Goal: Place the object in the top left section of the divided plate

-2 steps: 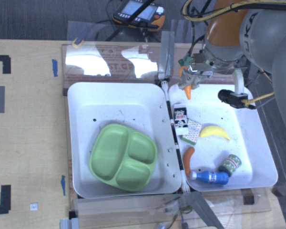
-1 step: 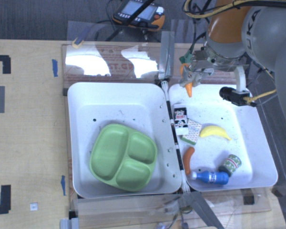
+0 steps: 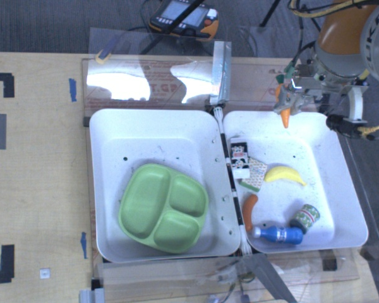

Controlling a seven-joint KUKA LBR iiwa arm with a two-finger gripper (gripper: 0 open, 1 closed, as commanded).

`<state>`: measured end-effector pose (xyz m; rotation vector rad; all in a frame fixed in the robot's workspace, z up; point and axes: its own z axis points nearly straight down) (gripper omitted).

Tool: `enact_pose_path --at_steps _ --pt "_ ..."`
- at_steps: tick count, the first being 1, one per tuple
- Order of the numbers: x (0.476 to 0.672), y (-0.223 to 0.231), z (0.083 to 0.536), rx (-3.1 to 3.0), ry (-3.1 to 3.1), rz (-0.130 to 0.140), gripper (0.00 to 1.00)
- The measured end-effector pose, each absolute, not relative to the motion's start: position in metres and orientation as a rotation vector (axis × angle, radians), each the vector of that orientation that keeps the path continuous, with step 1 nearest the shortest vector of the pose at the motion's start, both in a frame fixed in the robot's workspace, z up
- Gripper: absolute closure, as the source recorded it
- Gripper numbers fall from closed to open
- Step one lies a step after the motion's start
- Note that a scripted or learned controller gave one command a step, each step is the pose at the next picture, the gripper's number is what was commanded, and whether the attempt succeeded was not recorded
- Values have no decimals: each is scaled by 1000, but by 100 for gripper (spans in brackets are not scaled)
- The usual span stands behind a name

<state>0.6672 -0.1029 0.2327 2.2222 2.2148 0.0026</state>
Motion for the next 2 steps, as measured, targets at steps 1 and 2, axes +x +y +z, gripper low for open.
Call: enact_pose_path --at_steps 1,2 --pt "668 -130 244 1862 2523 3 100" --pt "593 -87 201 2146 2298 -1 100"
